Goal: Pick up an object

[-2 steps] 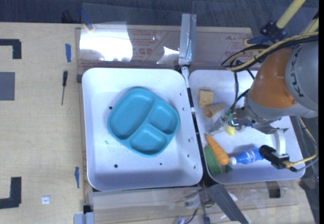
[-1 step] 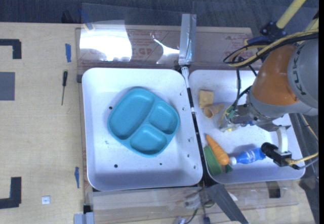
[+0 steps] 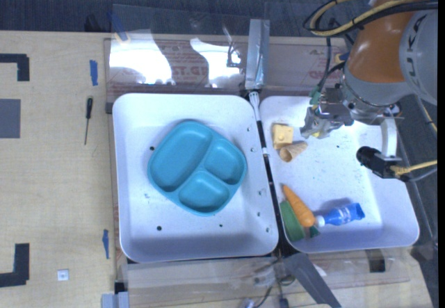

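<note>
The right bin [image 3: 389, 209] holds a yellow cheese-like block [image 3: 282, 135], a tan cone [image 3: 293, 152], an orange carrot [image 3: 300, 207], a green piece [image 3: 290, 222] beside it, and a blue and white tube [image 3: 341, 215]. My gripper [image 3: 316, 126] hangs over the bin's upper middle, just right of the yellow block and above the cone. I see nothing held in it. The arm's orange band and grey wrist sit behind it at the upper right.
A blue divided plate [image 3: 197, 166] lies in the left bin [image 3: 139, 230]. A metal divider [image 3: 256, 63] stands behind the seam of the two bins. Black and yellow cables loop at the upper right. A screwdriver [image 3: 88, 117] lies on the wooden bench at left.
</note>
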You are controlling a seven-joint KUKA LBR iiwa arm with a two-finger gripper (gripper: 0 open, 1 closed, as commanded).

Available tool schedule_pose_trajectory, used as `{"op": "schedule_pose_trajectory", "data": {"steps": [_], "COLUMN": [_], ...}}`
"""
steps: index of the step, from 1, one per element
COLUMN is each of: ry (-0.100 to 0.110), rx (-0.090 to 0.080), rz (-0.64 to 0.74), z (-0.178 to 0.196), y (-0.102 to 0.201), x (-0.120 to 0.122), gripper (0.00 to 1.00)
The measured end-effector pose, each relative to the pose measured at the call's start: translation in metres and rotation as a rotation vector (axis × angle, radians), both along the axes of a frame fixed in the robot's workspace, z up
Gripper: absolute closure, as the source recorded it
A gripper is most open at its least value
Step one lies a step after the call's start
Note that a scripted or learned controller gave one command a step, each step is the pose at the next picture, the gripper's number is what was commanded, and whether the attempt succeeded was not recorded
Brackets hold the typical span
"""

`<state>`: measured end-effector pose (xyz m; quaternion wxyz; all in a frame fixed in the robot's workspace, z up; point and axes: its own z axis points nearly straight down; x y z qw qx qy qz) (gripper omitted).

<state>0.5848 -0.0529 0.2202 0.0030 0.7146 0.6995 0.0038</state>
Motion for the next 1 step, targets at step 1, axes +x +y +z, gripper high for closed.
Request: {"op": "schedule_pose_trajectory", "data": {"steps": [1], "ry": [0.002], "rx": [-0.001], "rz": [0.039], "z": [0.0660], "y": [0.0226], "x": [-0.0193], "gripper": [1.00]}}
